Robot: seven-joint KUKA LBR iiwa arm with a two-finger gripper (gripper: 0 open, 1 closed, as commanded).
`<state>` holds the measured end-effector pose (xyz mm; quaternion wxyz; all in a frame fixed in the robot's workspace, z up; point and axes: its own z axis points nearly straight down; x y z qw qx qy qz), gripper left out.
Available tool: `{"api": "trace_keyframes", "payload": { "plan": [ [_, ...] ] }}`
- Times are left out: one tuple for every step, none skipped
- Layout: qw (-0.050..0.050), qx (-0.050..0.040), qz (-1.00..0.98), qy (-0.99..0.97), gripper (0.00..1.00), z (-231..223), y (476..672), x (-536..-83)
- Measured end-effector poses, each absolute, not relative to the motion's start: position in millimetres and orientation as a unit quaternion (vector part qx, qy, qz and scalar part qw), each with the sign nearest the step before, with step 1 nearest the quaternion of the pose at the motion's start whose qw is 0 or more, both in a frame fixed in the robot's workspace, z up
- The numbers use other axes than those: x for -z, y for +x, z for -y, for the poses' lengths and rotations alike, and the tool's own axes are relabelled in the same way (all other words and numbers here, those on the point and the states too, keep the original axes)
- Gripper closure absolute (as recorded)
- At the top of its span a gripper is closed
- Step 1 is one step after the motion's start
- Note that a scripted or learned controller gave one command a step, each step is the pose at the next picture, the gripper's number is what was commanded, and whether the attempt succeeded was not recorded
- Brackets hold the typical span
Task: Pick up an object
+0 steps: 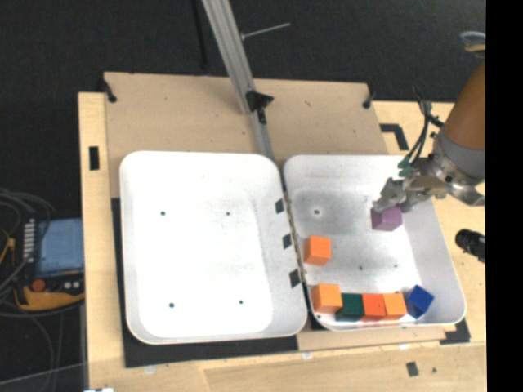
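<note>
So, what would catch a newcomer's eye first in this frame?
Probably the purple block in the right bin, directly under the gripper reaching in from the right. Next, the row of blocks along that bin's near edge: orange, green, orange, orange, blue, with one more orange block apart, near the left wall.

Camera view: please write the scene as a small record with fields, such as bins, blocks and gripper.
left bin: white, shallow
right bin: white, holds all the blocks
purple block: directly under the gripper, whether gripped cannot be told
lone orange block: near the right bin's left wall
near-edge row, left to right: orange, green, orange, orange, blue
arm: enters from the right
</note>
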<state>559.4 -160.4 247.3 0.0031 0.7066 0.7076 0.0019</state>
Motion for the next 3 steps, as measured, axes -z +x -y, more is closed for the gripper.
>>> {"api": "trace_keyframes", "payload": {
  "plan": [
    [0.002,-0.0015,-0.708,0.706,1.00,161.1,560.6,-285.8],
    [-0.001,0.0006,-0.709,0.705,1.00,111.7,575.3,-267.9],
    [-0.002,0.0013,-0.709,0.705,1.00,64.4,591.1,-251.9]
  ]
}}
